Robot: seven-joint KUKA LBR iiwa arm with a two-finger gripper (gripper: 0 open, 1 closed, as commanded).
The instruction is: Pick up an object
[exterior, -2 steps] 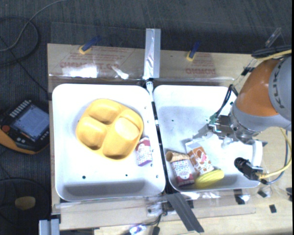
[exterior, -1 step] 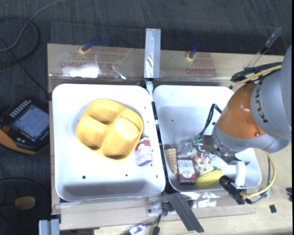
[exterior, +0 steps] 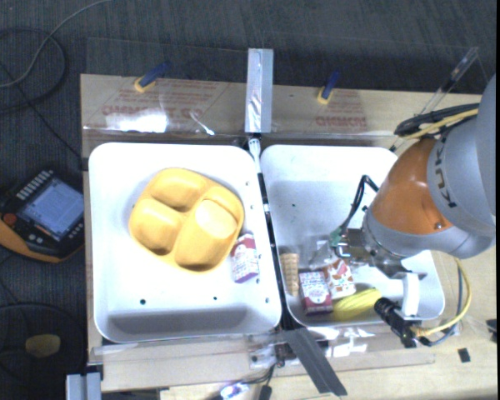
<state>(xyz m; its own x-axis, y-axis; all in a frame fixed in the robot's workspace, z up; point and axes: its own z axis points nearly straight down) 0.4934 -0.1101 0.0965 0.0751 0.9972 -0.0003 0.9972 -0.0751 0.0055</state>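
Observation:
My gripper hangs low in the right bin, under the grey arm with its orange band. Just below it lie two small red-and-white cartons, side by side. A yellow banana rests along the bin's front wall, touching the cartons. A tan waffle cone lies to their left by the divider. The arm's body covers the right part of this bin. I see nothing held in the gripper.
The left bin holds a large yellow lobed toy and a small bottle with a pink label beside it. A controller pendant lies on the floor at the left. Clamps and cables sit along the bench's back edge.

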